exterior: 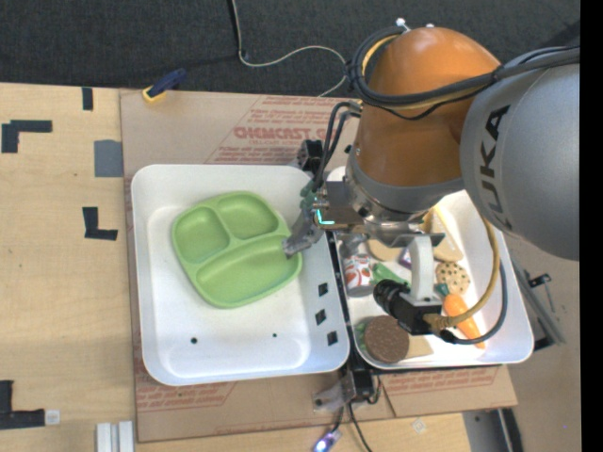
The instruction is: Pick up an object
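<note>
My gripper (359,255) hangs below the big grey and orange wrist, over the left part of the right bin (499,351), close to the wall between the bins. Right under it stands a small red and white can (358,274), with something green (386,273) beside it. I cannot see whether the can is gripped. Along the bin's front lie a brown round disc (384,340), a speckled cookie (452,276) and an orange carrot-like piece (456,304). The arm hides the rest of this bin.
In the left bin (160,347) a green divided plate (236,248) lies tilted towards the back; its right rim comes near the shared bin wall. A brown cardboard sheet (226,130) lies under both bins. A yellow and blue item (163,83) rests at its far corner.
</note>
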`<control>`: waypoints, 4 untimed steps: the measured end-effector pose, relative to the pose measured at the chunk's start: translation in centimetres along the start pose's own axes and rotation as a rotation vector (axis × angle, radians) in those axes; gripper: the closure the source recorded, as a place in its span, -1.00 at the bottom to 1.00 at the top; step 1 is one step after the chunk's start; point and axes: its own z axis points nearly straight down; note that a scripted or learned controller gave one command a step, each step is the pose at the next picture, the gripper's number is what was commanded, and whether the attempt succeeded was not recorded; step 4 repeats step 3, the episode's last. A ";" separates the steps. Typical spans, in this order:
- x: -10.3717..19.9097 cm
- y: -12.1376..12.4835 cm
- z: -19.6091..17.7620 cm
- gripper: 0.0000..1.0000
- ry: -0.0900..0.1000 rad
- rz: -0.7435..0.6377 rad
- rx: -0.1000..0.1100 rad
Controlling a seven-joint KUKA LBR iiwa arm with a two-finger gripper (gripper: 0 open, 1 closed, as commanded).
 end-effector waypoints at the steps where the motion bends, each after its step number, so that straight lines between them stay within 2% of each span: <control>1: 3.4 -0.1 24.7 -1.00 0.000 -0.001 0.003; 2: -7.1 1.7 13.6 -1.00 0.006 -0.001 -0.004; 3: -0.8 0.0 -0.8 -1.00 0.004 -0.008 -0.010; 4: -0.8 0.0 -0.8 -1.00 0.004 -0.008 -0.010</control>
